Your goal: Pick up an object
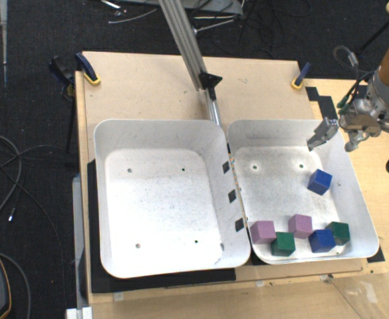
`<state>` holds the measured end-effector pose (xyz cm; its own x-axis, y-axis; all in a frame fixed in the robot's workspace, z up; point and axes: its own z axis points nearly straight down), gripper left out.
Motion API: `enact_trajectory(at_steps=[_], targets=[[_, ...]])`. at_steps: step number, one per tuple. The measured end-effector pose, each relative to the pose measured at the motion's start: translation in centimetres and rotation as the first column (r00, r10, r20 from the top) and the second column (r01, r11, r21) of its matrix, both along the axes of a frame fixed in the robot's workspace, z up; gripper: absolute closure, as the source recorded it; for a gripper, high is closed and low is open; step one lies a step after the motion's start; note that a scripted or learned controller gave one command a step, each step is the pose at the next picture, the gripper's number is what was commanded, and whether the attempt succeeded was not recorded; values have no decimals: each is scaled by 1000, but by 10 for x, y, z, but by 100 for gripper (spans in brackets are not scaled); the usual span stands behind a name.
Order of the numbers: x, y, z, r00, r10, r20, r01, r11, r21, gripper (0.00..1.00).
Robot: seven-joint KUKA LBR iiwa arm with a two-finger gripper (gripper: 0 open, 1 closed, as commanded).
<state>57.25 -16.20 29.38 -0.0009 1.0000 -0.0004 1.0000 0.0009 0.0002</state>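
- The jaws hang over the upper right rim of the right bin, their 2 fingers spread apart with nothing between them.
- Nearest to the jaws, just below them, a blue cube sits tilted on the bin floor, apart from the rest.
- Farther below the jaws, along the bin's lower edge, lie 5 more cubes: a purple cube, a second blue cube and a green cube touching or nearly touching one another.
- Below and to the left of the jaws, another purple cube sits against a second green cube.
- Well to the left of the jaws, the left bin lies side by side with the right one on the bench.
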Motion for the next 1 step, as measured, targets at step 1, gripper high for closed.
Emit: enact_trajectory(at_steps=[1], targets=[[-28,-22,-186,1000,-3,-9,3,1000,2,0]])
